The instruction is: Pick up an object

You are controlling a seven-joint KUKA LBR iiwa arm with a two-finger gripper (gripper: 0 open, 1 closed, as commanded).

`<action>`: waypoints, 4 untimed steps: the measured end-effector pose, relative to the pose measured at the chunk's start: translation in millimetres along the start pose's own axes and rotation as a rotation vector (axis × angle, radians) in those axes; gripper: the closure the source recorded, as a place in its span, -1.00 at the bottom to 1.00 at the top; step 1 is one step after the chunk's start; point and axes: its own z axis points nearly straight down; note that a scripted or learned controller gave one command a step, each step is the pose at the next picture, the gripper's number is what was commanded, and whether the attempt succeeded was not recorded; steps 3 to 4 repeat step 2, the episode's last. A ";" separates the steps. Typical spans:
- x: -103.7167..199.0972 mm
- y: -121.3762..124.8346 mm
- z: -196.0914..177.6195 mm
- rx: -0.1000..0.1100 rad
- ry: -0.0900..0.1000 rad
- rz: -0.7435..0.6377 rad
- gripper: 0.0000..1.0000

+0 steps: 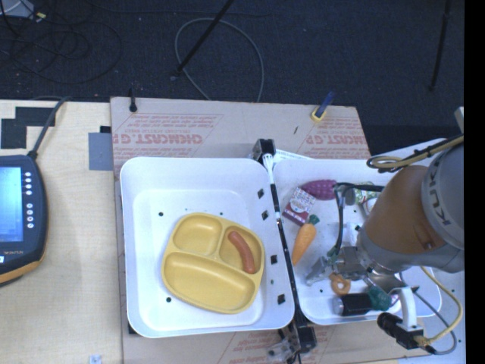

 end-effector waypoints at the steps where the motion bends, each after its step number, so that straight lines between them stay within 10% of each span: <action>1: 1.1 0.6 -9.3 0.007 0.012 0.004 1.00; 2: 66.4 32.0 -103.2 0.000 0.007 -0.008 1.00; 4: 66.4 32.0 -103.2 0.000 0.007 -0.008 1.00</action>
